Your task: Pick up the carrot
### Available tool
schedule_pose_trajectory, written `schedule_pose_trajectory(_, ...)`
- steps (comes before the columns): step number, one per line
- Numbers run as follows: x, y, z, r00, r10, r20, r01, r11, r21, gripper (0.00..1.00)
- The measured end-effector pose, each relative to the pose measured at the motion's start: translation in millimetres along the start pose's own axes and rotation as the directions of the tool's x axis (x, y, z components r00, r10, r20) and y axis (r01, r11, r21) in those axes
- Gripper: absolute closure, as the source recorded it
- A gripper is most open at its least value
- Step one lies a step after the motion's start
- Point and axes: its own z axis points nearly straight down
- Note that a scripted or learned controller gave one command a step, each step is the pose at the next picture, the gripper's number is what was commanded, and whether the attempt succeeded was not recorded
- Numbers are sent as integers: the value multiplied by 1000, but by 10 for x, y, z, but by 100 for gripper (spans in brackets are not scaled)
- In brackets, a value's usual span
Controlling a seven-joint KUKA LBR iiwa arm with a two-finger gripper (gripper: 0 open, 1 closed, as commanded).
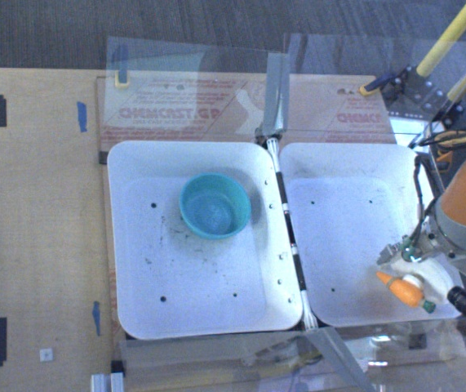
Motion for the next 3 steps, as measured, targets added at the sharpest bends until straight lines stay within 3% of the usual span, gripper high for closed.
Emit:
schedule_pose_trajectory(1, -1, -5, 5, 1000, 0, 0, 0, 1000, 1, 0)
schedule_pose_trajectory(2, -33, -4, -97, 1000, 7, 3, -7, 1000, -4, 100)
schedule_pose_trajectory(3, -31, 5, -108, 1000, 5, 5, -5, 1000, -5, 0)
